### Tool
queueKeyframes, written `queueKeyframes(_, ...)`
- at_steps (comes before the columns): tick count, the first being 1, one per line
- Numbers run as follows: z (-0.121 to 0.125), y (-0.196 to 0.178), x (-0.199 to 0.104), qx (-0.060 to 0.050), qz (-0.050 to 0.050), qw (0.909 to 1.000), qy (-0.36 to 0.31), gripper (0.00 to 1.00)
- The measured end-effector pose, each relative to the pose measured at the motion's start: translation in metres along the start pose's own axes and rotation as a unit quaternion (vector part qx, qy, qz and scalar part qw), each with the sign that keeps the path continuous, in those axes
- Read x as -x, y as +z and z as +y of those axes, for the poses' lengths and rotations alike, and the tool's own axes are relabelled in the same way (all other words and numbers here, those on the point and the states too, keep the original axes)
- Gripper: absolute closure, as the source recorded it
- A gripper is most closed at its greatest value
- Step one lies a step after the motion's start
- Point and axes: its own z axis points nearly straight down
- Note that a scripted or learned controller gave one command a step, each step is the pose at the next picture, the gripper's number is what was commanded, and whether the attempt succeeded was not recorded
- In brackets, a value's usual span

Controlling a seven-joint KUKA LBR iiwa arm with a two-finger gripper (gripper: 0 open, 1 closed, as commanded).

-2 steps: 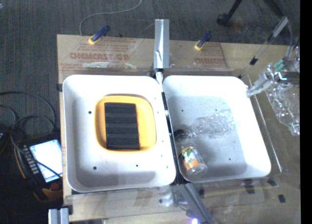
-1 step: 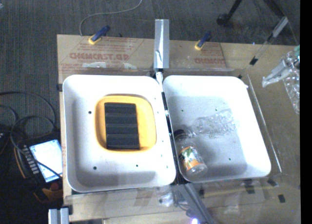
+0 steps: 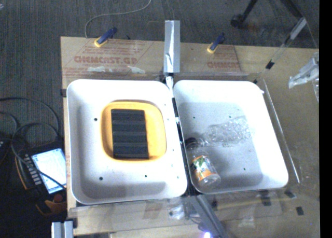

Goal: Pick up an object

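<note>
**Bottle lies by the divider, with no arm over the bins**

Two white bins sit side by side on the bench. The right bin (image 3: pixel 270 128) carries a small clear bottle (image 3: pixel 202 167) on its side in the near-left corner, close against the wall that meets the other bin. Its dark cap points toward the far-left, its base toward the near edge, so the long axis runs at a slight slant along that wall. An orange and green label wraps its middle. The body looks like smooth, hard, rounded plastic, likely to roll if nudged across its axis. Just beyond it, near the bin's centre, lies a crumpled piece of clear wrap (image 3: pixel 228 129), thin, glassy and hard to read against the white floor.

The left bin (image 3: pixel 83 102) holds a yellow tray (image 3: pixel 108 128) with rounded corners at its centre, filled by a black ribbed block (image 3: pixel 129 134), matte and rectangular.

The gripper's state I cannot tell. Since the arm enters from the right, the bottle would lie at the far side of its reach across the right bin; closing across the bottle's short width looks the soundest grasp, with the neighbouring wall leaving little room on that side.
</note>
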Motion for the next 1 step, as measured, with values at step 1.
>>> queueKeyframes(1,-0.0203,0.0004,0.0074,-0.001,0.0,0.9952,0.097,0.0)
